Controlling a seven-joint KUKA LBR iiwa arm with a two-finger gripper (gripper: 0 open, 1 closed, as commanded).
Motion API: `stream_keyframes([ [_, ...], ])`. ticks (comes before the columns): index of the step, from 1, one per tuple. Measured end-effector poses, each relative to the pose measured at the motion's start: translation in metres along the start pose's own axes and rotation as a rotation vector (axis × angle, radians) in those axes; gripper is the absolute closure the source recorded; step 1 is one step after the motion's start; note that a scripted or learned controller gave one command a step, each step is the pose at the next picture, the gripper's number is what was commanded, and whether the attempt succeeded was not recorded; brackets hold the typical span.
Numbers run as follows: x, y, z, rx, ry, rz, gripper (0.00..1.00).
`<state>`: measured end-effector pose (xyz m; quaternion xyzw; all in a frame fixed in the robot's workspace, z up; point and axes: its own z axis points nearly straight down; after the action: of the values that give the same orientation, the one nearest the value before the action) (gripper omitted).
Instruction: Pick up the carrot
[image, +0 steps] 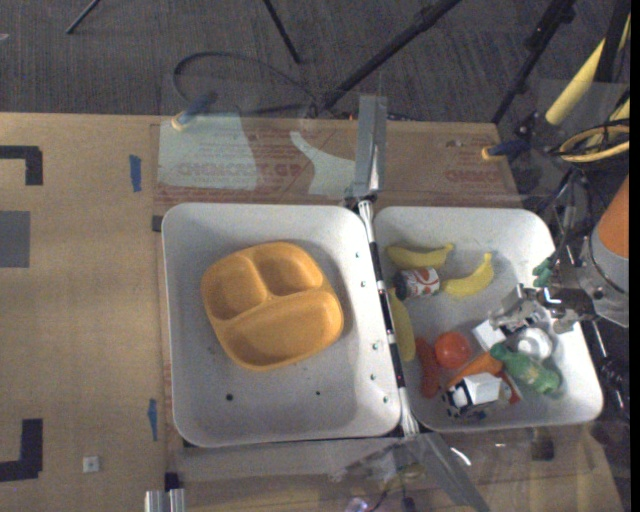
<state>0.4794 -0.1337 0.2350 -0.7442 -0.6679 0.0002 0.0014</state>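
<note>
The carrot (480, 363) lies in the right bin (575, 395), near its front. Its orange body is partly covered by a white box (480, 388), and its green top (530, 372) points right. My gripper (528, 322) hangs over the right side of this bin, just above and to the right of the carrot's green end. Nothing can be seen held in it. The arm comes in from the right edge, with the orange band (620, 230) showing.
The right bin also holds two bananas (420, 255) (470, 280), a small can (420, 284), a red tomato (452, 348), a red-orange piece (428, 370) and a yellow strip (402, 325) along its left wall. An orange divided plate (270, 305) sits in the left bin (190, 400).
</note>
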Motion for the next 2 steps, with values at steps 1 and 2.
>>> stream_keyframes([
  [1,0.031,0.075,0.122,-0.004,-0.002,0.087,0.00],
  [2,0.003,0.189,0.045,-0.007,-0.003,-0.017,0.00],
])
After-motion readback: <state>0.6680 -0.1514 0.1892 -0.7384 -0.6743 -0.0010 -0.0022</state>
